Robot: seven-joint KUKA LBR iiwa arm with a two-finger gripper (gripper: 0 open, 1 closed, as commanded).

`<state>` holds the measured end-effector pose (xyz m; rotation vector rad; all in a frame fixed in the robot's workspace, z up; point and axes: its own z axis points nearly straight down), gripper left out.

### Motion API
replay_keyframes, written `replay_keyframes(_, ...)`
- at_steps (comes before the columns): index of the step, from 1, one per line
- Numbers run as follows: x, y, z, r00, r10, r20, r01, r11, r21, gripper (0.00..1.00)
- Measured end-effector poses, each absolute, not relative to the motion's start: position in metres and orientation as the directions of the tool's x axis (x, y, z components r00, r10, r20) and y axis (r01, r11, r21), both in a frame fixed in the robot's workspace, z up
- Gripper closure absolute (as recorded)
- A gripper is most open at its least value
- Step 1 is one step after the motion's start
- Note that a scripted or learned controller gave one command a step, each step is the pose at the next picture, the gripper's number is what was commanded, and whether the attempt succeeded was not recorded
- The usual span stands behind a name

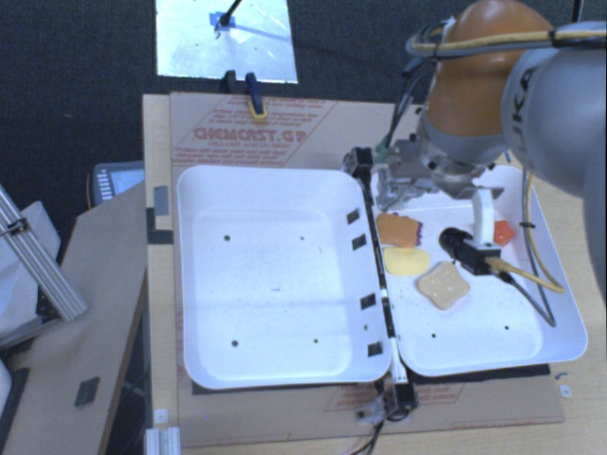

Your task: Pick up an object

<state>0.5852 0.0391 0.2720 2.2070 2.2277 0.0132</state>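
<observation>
White right bin point(474, 341) holding tan slice point(443, 285), on cardboard sheet point(285, 126); dark floor point(76, 64)

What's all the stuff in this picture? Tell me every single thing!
left bin: one, white, view's left side of the bench
right bin: one, white, right beside the other
orange piece: one, orange, right bin, near the divide
yellow piece: one, yellow, right bin, just in front of the orange piece
tan piece: one, tan, toast-shaped, right bin, middle
red piece: one, red-orange, right bin, far side
cardboard sheet: one, brown with red lettering, under both bins
shiny sheet: one, silver, behind the bench
clips: two, black and blue-yellow, cardboard's back edge
arm: one, grey with orange band, reaching from the right
end effector: one, dark, above the orange piece
</observation>
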Motion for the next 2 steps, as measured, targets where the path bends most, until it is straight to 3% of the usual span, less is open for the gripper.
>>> replay_keyframes(1, 0.517, 0.006, 0.358, 0.002, 1.0, 0.001, 1.0, -0.002, 0.009, 1.0)
replay_keyframes(2, 0.496, 0.096, 0.371, -0.013, 1.0, 0.003, 1.0, 0.013, 0.004, 1.0)
